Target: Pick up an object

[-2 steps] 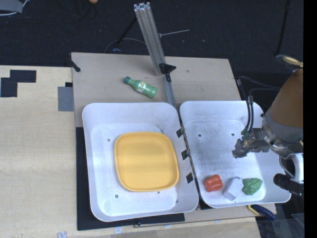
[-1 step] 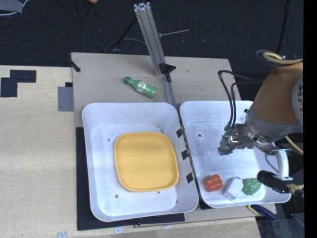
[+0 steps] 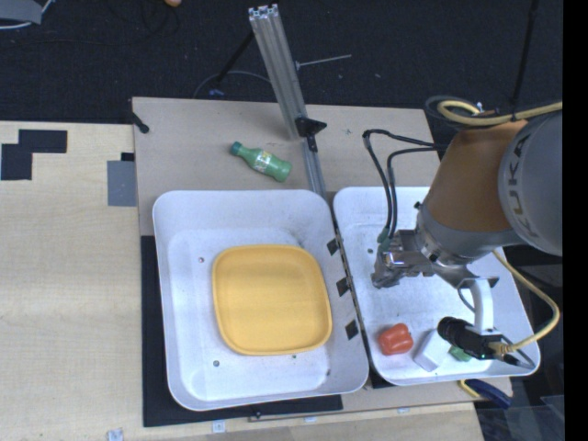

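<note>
Two white bins side by side on tabletop: left bin (image 3: pixel 175 246) bearing yellow plate (image 3: pixel 272 299), right bin (image 3: pixel 354 219) under claw (image 3: pixel 390 272). Claw grip: cannot tell. Red object (image 3: pixel 396 339) near right bin's front edge, apart from claw. Green bottle (image 3: pixel 261 161) toward tabletop's back edge.

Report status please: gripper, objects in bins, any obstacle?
Gripper over right bin, nothing visibly held. Red object below it. Yellow plate in left bin.

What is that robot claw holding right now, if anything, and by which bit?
It cannot be told. The gripper hangs over the right bin, and no object shows between its fingers. The red pepper-like toy lies apart in that bin.
</note>
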Controlling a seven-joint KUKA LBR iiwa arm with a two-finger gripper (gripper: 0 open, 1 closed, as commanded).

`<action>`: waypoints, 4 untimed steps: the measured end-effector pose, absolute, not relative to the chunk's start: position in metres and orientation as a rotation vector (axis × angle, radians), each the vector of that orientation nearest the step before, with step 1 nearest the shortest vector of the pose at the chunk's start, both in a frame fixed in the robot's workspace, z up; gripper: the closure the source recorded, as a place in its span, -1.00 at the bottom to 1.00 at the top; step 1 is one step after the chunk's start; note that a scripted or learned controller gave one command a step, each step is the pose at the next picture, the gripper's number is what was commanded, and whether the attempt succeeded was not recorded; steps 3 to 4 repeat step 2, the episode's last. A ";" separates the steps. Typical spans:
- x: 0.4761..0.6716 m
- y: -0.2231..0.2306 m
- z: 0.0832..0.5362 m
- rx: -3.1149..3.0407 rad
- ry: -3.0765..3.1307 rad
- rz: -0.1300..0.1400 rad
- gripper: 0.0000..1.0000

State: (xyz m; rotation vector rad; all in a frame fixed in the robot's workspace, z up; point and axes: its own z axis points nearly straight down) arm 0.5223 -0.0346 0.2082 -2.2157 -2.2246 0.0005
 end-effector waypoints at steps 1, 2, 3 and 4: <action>0.528 0.019 0.223 -2.217 -2.226 -0.001 1.00; 0.531 0.062 0.219 -2.219 -2.223 0.001 1.00; 0.531 0.062 0.219 -2.219 -2.223 0.001 1.00; 0.531 0.062 0.219 -2.219 -2.223 0.001 1.00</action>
